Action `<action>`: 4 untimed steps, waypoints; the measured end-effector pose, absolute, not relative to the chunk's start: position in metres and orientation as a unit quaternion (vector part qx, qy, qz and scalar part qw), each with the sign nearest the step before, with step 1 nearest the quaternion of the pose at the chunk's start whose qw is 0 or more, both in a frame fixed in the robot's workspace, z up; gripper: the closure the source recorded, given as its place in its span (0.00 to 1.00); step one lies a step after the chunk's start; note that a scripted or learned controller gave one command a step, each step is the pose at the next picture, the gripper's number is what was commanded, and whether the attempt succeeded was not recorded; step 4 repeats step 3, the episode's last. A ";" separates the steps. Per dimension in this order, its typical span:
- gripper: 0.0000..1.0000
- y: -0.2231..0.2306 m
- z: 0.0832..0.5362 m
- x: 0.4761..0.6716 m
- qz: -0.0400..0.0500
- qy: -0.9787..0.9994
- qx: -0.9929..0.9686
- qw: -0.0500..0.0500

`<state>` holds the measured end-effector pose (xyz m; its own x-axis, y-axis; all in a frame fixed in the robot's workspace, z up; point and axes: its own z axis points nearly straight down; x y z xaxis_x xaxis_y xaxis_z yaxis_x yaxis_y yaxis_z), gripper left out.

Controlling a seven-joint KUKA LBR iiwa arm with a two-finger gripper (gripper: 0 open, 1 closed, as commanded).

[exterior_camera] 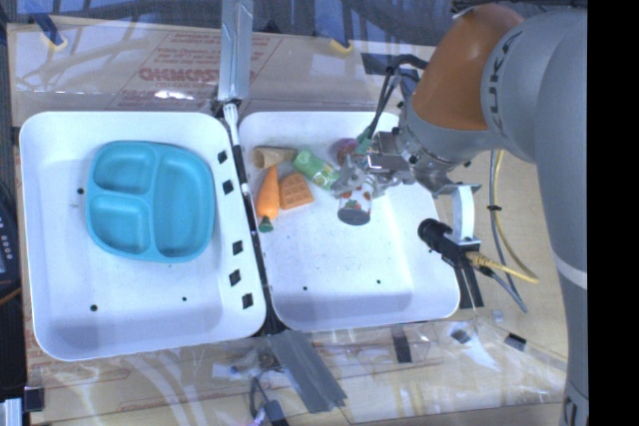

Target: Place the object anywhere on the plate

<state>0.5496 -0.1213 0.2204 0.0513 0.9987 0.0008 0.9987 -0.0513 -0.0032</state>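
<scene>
Blue plate [152, 200] sits alone in left bin [50, 314], ready for drop. Toy food, carrot [268, 195] among it, bunched in right bin [339, 294], far from plate. End effector [356, 190] low over pile, likely picking; grip: cannot tell.

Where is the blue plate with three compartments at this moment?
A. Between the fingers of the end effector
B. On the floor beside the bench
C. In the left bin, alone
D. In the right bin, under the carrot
C: the blue plate lies flat in the left bin with nothing on it, while the carrot and the other small items are in the right bin.
</scene>
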 end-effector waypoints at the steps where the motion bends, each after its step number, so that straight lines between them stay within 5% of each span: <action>1: 1.00 -0.033 0.191 0.583 0.001 -0.716 -0.699 0.002; 2: 1.00 0.045 0.191 0.639 0.001 -0.732 -0.681 0.002; 3: 0.00 0.044 0.191 0.639 0.001 -0.732 -0.681 0.001; 4: 0.00 0.044 0.191 0.639 0.001 -0.732 -0.681 0.001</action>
